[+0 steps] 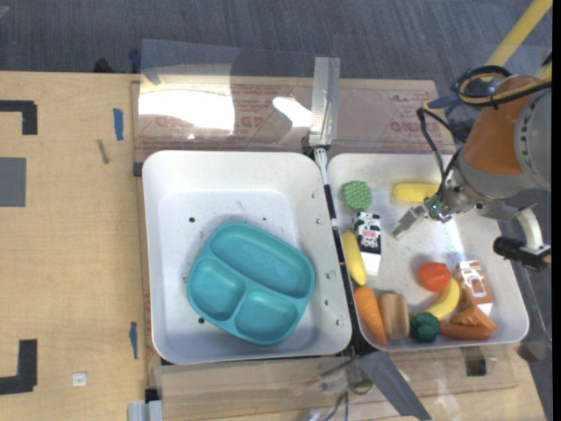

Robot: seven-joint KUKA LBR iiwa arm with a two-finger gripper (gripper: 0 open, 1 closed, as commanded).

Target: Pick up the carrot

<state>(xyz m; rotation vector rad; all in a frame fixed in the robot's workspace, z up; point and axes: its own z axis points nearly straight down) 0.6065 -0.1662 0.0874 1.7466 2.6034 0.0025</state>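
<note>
- Two fingers (405,224) spread apart, gripping nothing, on gripper (419,217) over right bin (517,318).
- Carrot (369,313) at 7 o'clock from gripper, well apart, against bin's left wall.
- Yellow banana (353,257) just above carrot, at 12 o'clock.

I'm seeing the gripper (419,217) hanging over the right bin (517,281), near a yellow piece (412,191) at the back. The carrot (370,314) is lying against the bin's front-left wall, touching a tan bread-like piece (394,315) (a banana (352,258) is lying just behind it). A teal divided plate (252,281) is sitting in the left bin (166,191).
</note>
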